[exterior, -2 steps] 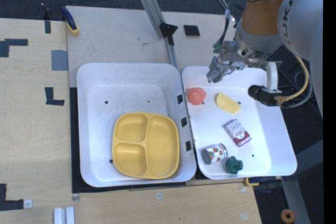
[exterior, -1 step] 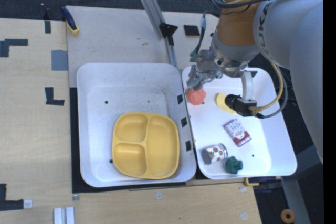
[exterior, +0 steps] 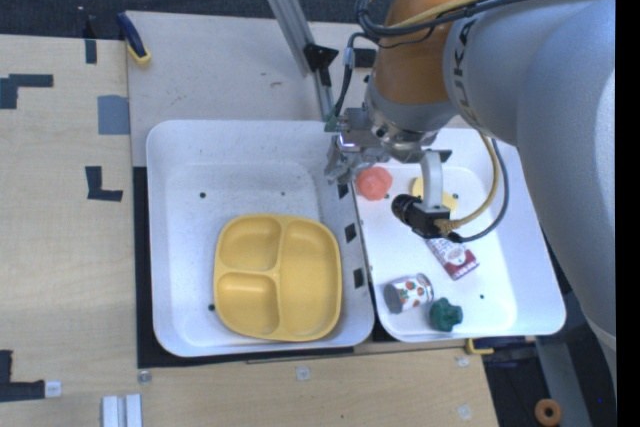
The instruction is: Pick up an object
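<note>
The arm [exterior: 520, 65] hangs over the right bin [exterior: 520, 305], hiding the tool [exterior: 375, 160]; whether it is open or closed, I cannot tell. The yellow tray [exterior: 278, 277] fills the left bin [exterior: 180, 215]. At the tool's 6 o'clock lies a red ball [exterior: 375, 183]; the bin wall beside it may block a grasp. A packet [exterior: 455, 260], can [exterior: 408, 293] and green toy [exterior: 446, 315] lie toward 5 o'clock.

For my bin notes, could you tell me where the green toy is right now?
The green toy lies in the right bin, near its front edge, just right of the small can.

One fixed camera looks down, seemingly slanted, on both bins [exterior: 165, 215] fairly closely.
</note>
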`<action>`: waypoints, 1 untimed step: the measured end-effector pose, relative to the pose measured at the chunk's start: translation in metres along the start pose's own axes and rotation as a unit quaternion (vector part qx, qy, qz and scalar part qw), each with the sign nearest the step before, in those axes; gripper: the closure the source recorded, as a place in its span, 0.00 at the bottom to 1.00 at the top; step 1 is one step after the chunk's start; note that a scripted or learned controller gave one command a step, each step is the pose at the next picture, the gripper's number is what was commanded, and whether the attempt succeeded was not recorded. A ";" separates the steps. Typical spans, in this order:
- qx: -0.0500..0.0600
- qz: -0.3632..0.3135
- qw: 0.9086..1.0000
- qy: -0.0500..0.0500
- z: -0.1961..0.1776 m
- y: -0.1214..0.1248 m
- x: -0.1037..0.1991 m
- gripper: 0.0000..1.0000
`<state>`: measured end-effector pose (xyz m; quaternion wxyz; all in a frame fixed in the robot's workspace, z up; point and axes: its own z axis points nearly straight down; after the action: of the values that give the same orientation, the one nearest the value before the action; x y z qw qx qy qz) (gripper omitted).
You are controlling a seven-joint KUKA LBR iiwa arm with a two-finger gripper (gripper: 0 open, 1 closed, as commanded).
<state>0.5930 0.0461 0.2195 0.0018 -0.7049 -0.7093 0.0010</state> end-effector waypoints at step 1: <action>-0.001 -0.001 1.000 0.000 -0.012 -0.001 0.052 1.00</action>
<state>0.5919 0.0981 0.2312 0.0010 -0.7044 -0.7098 -0.0003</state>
